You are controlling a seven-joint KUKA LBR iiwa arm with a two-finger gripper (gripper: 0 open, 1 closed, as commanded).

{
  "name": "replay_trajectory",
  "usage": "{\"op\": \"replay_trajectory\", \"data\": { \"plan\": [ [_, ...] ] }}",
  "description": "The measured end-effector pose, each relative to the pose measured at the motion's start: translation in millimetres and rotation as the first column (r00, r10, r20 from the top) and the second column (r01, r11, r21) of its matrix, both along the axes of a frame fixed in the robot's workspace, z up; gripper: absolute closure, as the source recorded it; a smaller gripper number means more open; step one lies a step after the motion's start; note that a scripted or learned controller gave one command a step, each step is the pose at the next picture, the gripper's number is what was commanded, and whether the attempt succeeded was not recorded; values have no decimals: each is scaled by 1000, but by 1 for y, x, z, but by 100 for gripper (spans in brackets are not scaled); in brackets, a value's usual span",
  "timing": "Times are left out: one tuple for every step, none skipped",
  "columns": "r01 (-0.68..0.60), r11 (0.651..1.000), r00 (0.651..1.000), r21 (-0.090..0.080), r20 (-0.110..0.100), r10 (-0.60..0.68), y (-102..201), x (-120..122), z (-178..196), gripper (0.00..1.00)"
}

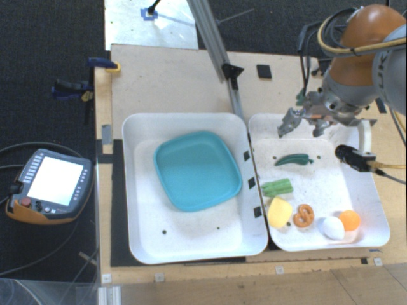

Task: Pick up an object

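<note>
Gripper (pixel 304 125) hovers over the far end of the right bin (pixel 381 224), fingers spread wide, nothing between them. Items in that bin: dark green pepper (pixel 293 161) nearest the gripper, just in front of it; light green block (pixel 276 187) below that; yellow lemon (pixel 279 213), pretzel (pixel 304 216), white egg (pixel 332 227) and orange ball (pixel 349 220) along the near edge, egg and ball touching. Left bin (pixel 143 234) holds a teal plate (pixel 197 169).
</note>
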State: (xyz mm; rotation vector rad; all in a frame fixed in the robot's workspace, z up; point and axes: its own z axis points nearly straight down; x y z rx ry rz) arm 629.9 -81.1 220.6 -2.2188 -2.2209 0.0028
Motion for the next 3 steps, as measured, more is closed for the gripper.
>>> {"op": "replay_trajectory", "data": {
  "plan": [
    [1,1000,1000,0,-1,-1,-1,2,-62,0],
    [1,1000,1000,-1,5,-1,-5,5,-121,0],
    [1,1000,1000,0,6,-1,-5,6,-109,100]
  ]
}}
